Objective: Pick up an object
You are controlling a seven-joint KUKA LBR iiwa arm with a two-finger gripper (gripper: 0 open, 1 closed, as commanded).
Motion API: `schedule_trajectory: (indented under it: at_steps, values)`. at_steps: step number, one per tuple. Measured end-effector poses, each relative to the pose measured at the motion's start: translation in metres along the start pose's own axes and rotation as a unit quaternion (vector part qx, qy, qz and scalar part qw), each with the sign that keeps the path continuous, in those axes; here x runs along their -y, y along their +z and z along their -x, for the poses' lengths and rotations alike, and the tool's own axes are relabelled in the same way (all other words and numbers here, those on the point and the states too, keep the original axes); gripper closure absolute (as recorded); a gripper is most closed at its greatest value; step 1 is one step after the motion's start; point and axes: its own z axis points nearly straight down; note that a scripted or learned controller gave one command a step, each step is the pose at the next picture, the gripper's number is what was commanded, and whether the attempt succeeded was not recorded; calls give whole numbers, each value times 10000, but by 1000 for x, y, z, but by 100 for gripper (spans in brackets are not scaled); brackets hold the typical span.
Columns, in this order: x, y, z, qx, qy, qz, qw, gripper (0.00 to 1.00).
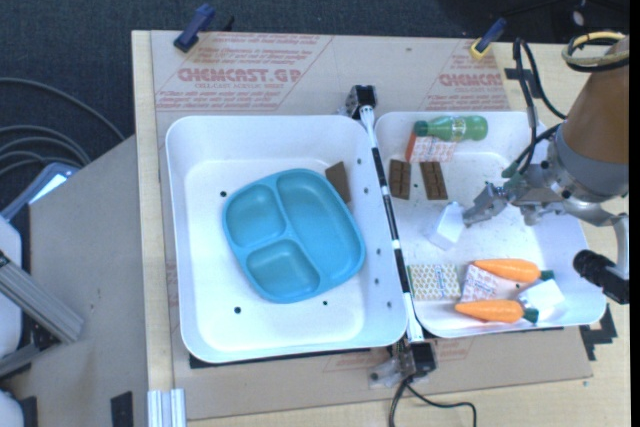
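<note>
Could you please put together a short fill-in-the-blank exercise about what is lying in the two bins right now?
1. The divided plate in the left bin is ____ in colour.
2. The green bottle lies at the far edge of the ____ bin.
3. The number of carrots in the right bin is ____.
4. The tool is over the ____ bin.

Missing words: blue; right; two; right

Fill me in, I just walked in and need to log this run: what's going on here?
A grey KUKA arm reaches from the right over the right bin, its gripper low near a small white packet. Nothing shows between its fingers. Two toy carrots, a green bottle and brown bars lie around it; a blue divided plate sits in the left bin.
</note>
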Motion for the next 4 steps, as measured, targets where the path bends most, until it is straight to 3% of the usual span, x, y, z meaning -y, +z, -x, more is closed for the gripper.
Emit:
schedule_trajectory:
  at_steps: [1, 2, 3, 4]
  values:
    - [-63, 113, -2, 3, -1, 6, 10000, 0]
    - [-124, 112, -17, 1, -6, 9, 10000, 0]
    - [-125, 102, -17, 4, -7, 18, 10000, 100]
    - [-96, 109, -30, 10, -2, 57, 10000, 100]
